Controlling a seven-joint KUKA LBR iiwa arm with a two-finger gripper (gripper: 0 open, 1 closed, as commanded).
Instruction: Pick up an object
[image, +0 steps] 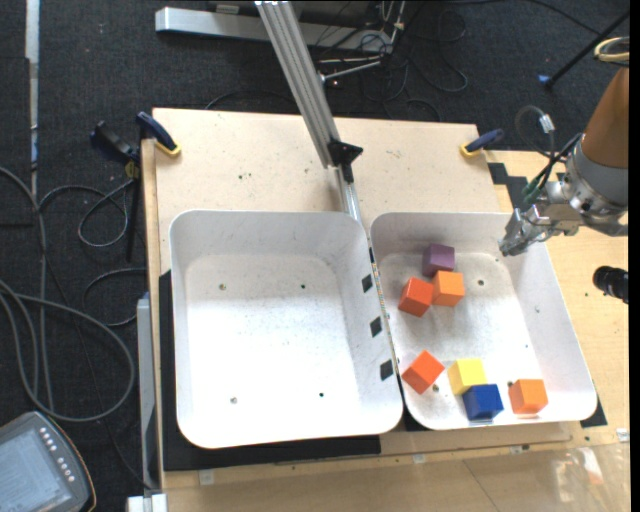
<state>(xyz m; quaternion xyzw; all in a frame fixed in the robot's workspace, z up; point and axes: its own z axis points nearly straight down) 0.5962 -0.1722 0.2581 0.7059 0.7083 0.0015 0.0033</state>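
1. The claw (515, 240) is hanging over the upper right corner of the right bin (560, 330), tip pointing down and left; whether it is spread or closed I cannot tell, and nothing is showing in its grip.
2. The likely targets are lying in that same bin: a purple cube (439, 258) is sitting nearest the claw, touching an orange cube (449, 288) and a redder orange cube (416, 296) just below it.
3. Near the bin's lower rim, a second cluster is resting: an orange block (423, 370), a yellow cube (466, 375), a blue cube (483, 401) and another orange cube (528, 396).
4. The pieces are lying scattered, probably so each try is facing a fresh layout.
5. The left bin (200, 300) is sitting beside it on the pale counter (260, 160).
6. Cables are trailing over the dark floor (70, 100) around it.
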